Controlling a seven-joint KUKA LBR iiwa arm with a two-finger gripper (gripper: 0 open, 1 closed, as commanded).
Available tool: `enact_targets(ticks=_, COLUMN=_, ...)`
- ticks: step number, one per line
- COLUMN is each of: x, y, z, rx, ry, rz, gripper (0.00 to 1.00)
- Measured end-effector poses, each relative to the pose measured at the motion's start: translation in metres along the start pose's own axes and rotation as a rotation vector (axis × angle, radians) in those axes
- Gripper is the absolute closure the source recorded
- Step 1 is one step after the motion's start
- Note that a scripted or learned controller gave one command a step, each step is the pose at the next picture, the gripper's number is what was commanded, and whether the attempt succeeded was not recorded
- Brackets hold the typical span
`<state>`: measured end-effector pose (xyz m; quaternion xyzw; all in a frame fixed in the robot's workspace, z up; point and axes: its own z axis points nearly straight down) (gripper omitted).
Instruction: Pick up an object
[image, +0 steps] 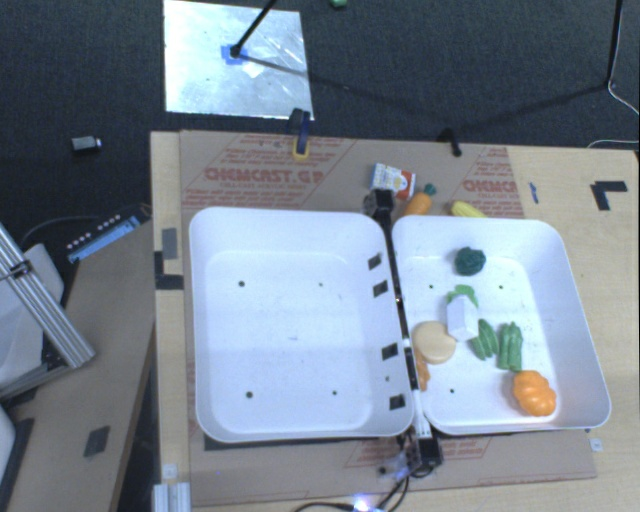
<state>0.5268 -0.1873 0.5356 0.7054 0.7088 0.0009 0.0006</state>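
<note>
The right bin (575, 300) holds several small toy foods. A dark green broccoli-like piece (470, 261) lies near its back. A white block (461, 318) with a green bit (463, 294) above it sits in the middle. Beside it lie a tan round piece (435, 342), green pea pods (500, 342) and an orange piece (533, 392) at the front right.
The left bin (290, 320) sits beside the right one, joined by black clips (385, 290). Behind the bins, on the cardboard, lie a carrot (418, 203), a yellow piece (466, 210) and a small packet (390, 179). A metal frame (40, 310) stands at the left.
</note>
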Motion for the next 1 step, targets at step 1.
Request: enact_targets(ticks=1, x=-0.0199, y=0.0624, z=0.0007, rx=-0.003, ry=-0.004, rz=0.000, gripper=1.00)
